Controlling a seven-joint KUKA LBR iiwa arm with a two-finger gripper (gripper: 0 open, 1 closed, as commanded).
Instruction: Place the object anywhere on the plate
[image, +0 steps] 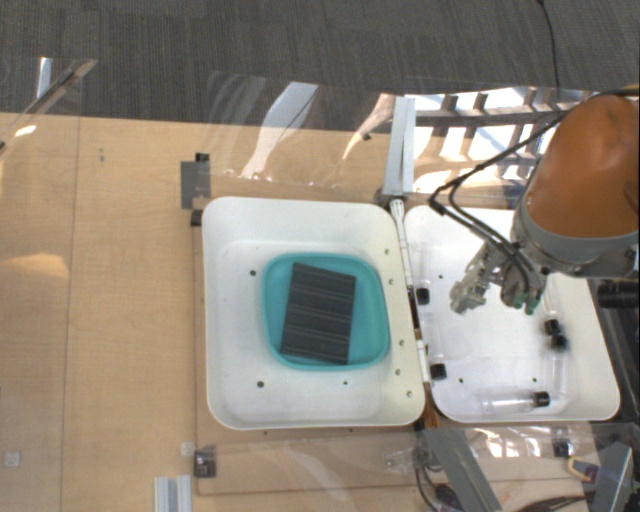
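over right bin (590, 395), arm (585, 180) tilts gripper (497, 287) leftward.

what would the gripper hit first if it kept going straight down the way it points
Probably the bare white floor of the right bin: the gripper hangs above it, pointing down. Depth is unclear from this slanted view.

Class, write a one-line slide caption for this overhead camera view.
Dark ribbed block lies on the teal plate in the left bin; the gripper hangs over the right bin.

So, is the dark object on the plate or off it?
On it: the dark object lies flat within the teal plate, teal rim visible all around.
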